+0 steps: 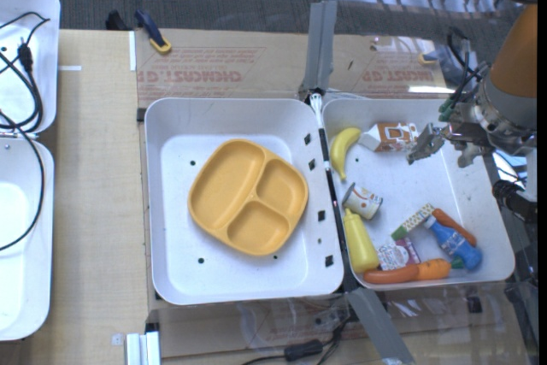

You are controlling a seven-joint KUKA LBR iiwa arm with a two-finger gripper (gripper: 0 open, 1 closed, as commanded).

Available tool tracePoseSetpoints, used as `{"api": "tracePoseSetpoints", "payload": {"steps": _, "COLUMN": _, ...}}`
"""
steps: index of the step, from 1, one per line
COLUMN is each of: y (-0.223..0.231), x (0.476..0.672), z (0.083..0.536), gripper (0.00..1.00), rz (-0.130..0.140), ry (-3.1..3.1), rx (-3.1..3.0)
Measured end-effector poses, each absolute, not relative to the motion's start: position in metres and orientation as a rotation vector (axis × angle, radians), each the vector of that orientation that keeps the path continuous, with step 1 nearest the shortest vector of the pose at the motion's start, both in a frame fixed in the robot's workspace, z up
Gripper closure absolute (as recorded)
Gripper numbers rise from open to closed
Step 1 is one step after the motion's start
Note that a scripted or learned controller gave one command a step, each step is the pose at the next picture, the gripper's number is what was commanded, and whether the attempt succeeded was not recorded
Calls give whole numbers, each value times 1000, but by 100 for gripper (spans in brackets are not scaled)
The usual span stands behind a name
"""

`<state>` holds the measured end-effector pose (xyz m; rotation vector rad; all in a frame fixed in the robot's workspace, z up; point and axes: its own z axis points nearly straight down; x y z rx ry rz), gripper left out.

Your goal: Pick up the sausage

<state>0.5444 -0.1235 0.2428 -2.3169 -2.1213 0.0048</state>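
The sausage (pixel 391 275), a reddish-orange curved link, lies along the front wall of the right bin (pixel 389 184), next to an orange carrot-like piece (pixel 433 269). My gripper (pixel 445 150) hangs over the back right part of that bin, well behind the sausage and above it in the view. Its two fingers are spread, so it is open with nothing between them. One dark fingertip (pixel 422 151) points toward a small brown-and-white carton (pixel 393 135).
The right bin also has a banana (pixel 343 148), a small white cup (pixel 362 201), a yellow bottle (pixel 359 242), a blue bottle (pixel 454 242) and small packets. A yellow divided plate (pixel 248 197) lies in the left bin (pixel 162 184).
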Motion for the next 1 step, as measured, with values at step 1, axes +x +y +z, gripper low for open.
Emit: {"api": "tracePoseSetpoints", "payload": {"steps": 1, "y": -118, "x": 523, "z": 114, "gripper": 0, "rz": -20, "ry": -2196, "rx": -2272}}
